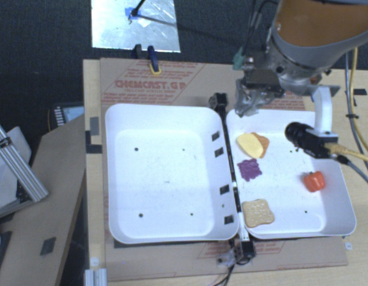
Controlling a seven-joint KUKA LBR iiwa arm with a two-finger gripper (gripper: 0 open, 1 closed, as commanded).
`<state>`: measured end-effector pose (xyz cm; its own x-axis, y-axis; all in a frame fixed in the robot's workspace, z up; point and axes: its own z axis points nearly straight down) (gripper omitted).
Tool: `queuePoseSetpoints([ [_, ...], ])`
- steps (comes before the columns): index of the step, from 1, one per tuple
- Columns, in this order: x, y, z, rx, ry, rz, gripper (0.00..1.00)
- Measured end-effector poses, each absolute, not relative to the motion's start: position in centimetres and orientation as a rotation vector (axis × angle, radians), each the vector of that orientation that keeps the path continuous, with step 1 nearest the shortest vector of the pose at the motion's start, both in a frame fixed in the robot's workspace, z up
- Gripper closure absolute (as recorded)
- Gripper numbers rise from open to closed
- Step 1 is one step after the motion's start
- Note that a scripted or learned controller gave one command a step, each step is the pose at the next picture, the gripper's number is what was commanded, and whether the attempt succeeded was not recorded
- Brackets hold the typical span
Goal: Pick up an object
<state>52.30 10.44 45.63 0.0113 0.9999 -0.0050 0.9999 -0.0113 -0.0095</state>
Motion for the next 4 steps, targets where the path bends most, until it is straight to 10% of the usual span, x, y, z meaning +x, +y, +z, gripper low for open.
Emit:
queuePoseSetpoints([
  [2,53.3,17.2,53.9,-2.218,-2.23,-0.014,1.0],
  [3,48.4,23.9,53.5,-2.205,-2.234,-0.003,1.0],
  [4,48.7,23.4,53.5,-2.217,-2.225,-0.003,0.0],
])
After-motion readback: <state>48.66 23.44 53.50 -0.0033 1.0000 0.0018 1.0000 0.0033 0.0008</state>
